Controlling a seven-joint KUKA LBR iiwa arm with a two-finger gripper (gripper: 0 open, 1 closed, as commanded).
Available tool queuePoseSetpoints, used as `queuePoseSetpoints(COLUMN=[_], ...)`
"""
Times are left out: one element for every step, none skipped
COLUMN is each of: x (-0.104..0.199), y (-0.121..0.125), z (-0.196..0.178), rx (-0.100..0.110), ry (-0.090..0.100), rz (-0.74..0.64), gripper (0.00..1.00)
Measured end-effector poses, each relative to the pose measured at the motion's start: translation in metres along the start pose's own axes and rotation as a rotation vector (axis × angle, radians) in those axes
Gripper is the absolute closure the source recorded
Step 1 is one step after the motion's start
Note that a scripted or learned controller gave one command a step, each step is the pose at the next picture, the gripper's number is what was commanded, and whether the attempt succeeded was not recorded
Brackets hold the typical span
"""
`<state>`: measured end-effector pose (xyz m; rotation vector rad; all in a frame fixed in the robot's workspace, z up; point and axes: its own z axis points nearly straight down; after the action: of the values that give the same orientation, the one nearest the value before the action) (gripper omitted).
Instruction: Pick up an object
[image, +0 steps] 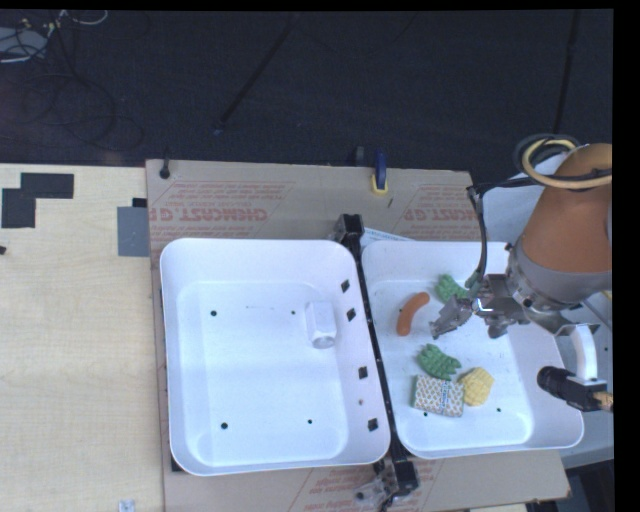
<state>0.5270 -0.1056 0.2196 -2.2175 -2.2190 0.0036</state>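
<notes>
Gripper (452, 318) hangs over the right bin (545, 432) — fingers look spread apart, nothing between them. Landmark is the orange sausage-shaped piece (410, 312): gripper sits just right of it, no contact visible. Green piece (449, 288) up and right of the sausage, near the fingers. Second green piece (437, 359) below-right, then a patterned square block (438, 396) and a yellow piece (478, 385) touching it. Far left of the sausage — a small white cup (321, 325) in the left bin (200, 420).
</notes>
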Motion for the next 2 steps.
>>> queuePoseSetpoints(x=[0.025, 0.022], y=[0.042, 0.041], z=[0.073, 0.059], rx=[0.002, 0.002], ry=[0.000, 0.000], rz=[-0.002, 0.005], gripper=[0.00, 1.00])
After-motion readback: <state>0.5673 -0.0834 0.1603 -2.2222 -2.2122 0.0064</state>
